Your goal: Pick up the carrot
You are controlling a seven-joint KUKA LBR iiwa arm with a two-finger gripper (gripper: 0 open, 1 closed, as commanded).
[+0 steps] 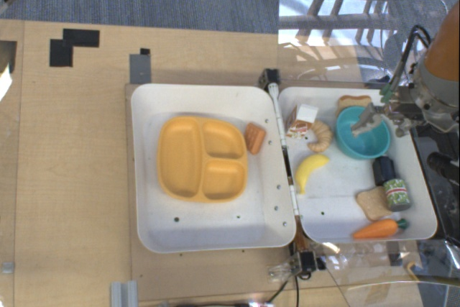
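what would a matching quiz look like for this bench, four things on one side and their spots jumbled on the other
Things:
1. carrot
2. yellow divided plate
3. teal bowl
4. banana

Places:
A. in the middle of the left bin
B. at the near edge of the right bin, by its right corner
C. at the far right of the right bin, under the gripper
D. in the left half of the right bin, just below the croissant

Pairs: 1-B, 2-A, 3-C, 4-D
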